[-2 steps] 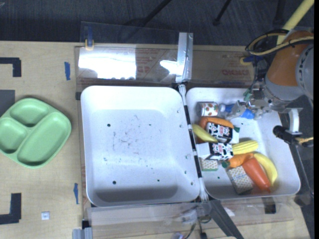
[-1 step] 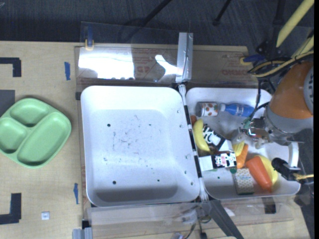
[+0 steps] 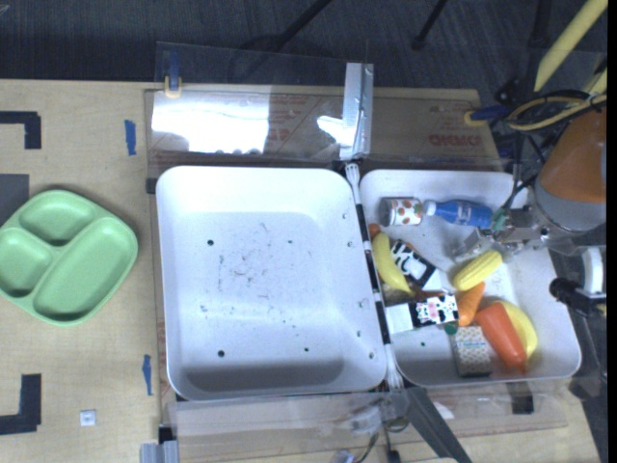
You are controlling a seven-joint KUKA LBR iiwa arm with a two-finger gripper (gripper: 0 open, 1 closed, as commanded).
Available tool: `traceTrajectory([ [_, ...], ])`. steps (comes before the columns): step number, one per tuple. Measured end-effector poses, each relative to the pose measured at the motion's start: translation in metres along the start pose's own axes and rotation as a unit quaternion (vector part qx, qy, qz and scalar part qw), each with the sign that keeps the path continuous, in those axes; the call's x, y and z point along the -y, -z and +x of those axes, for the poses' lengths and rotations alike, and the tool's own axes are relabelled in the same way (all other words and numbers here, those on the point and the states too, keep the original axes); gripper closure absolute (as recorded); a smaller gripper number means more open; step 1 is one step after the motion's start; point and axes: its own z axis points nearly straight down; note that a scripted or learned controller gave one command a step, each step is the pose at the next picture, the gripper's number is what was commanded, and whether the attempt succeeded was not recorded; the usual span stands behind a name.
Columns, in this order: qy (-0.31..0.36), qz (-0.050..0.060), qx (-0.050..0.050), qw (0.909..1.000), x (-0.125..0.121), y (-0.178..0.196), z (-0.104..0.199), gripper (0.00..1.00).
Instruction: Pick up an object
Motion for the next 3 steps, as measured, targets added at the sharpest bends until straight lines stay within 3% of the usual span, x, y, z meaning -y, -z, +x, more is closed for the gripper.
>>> traceTrajectory([
  [1,0.000,-0.001,0.006,1.0000,0.000,0.006,-0.004,1.00],
  [2,0.002,0.000,0.002,1.0000,-0.001,0.006,0.000,0.00],
  [3,0.017,0.000,0.009,0.9998,0.031,-0.003,0.057,0.00],
])
